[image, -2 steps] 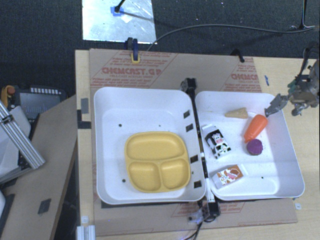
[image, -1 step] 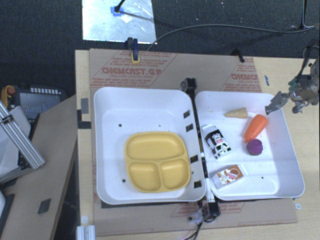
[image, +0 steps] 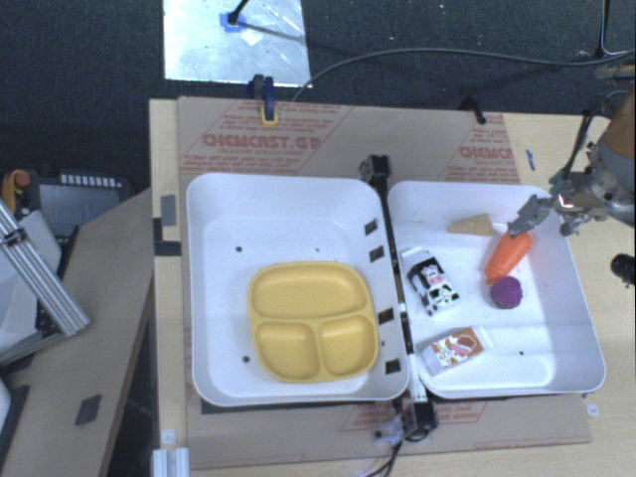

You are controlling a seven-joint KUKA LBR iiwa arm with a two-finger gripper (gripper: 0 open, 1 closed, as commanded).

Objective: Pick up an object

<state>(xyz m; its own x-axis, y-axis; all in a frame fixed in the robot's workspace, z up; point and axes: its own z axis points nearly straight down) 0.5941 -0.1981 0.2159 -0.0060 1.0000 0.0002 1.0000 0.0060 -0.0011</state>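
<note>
An orange carrot (image: 508,253) lies tilted in the right bin (image: 571,366), near its far right side. My gripper (image: 551,217) hangs just above and to the right of the carrot's upper end, over the bin's right rim. Its two fingers stand apart, open, and nothing sits between them. The left fingertip (image: 526,216) is close to the carrot's top. Just below the carrot rests a purple ball (image: 507,292). A tan wedge (image: 470,226) lies to the carrot's left.
A black-and-white carton (image: 430,281) and an orange-and-white packet (image: 455,349) lie in the right bin's left half. The left bin (image: 214,227) holds a yellow divided plate (image: 313,321). A black divider (image: 390,266) runs between the bins.
</note>
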